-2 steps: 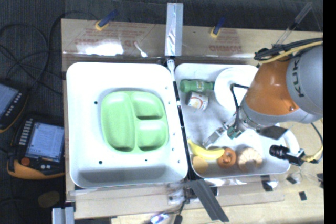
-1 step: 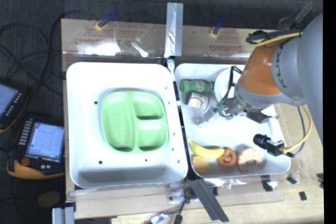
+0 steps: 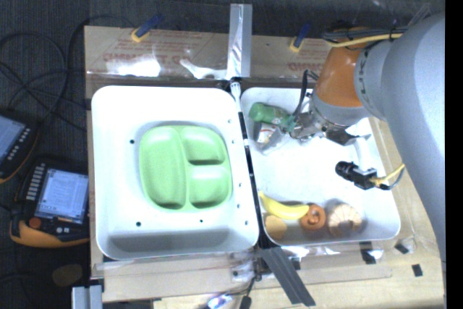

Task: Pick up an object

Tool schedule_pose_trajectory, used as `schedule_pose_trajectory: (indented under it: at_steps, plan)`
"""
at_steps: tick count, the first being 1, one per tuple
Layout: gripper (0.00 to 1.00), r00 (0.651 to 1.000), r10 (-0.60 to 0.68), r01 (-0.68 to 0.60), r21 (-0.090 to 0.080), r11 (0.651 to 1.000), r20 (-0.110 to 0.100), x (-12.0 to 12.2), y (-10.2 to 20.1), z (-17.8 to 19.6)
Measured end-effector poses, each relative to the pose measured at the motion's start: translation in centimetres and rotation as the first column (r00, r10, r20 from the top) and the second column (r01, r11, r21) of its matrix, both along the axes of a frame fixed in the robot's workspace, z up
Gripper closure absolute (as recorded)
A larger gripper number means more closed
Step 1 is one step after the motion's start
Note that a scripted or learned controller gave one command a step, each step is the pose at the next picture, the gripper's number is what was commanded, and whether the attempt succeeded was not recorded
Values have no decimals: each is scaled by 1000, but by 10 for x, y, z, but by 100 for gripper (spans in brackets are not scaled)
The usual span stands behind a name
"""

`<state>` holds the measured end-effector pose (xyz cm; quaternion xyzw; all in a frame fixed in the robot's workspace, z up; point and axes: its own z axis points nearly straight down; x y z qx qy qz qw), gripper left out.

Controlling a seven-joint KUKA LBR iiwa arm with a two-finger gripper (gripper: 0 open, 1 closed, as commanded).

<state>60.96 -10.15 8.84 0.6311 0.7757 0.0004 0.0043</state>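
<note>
- Gripper (image 3: 278, 132) sits low in the right bin (image 3: 318, 192), toward its eleven o'clock corner, with the arm (image 3: 405, 105) coming in from three o'clock.
- Whether the jaws are open or closed I cannot tell; the tip is a dark, shiny blur mixed up with the thing under it.
- Green object (image 3: 266, 113) lies right at the gripper's twelve o'clock side, touching or nearly touching it. It looks rounded, smooth and a little glossy, likely soft plastic; its exact kind is too blurred to name.
- Step in hand, as I judge it: the reach down onto that green object, at or just short of the grasp. Nothing shows clearly held between the jaws.
- Next move calls for a firm closing on the object, then a straight lift clear of the bin wall, which stands close at nine o'clock and could catch it.
- Further out, along the bin's six o'clock edge: a banana (image 3: 283, 208), an orange-brown ring-shaped piece (image 3: 314, 218) and a pale bread-like lump (image 3: 344, 217), all well apart from the gripper.
- Small black part with a yellow cable (image 3: 358, 174) hangs below the arm at four o'clock.
- Left bin (image 3: 116, 228) holds a green divided tray (image 3: 186, 165).
</note>
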Motion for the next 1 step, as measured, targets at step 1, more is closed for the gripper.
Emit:
schedule_pose_trajectory:
  at_steps: [1]
  plan:
    - [0, 996, 78, -77, 13, 997, -54, 49, -6, -2]
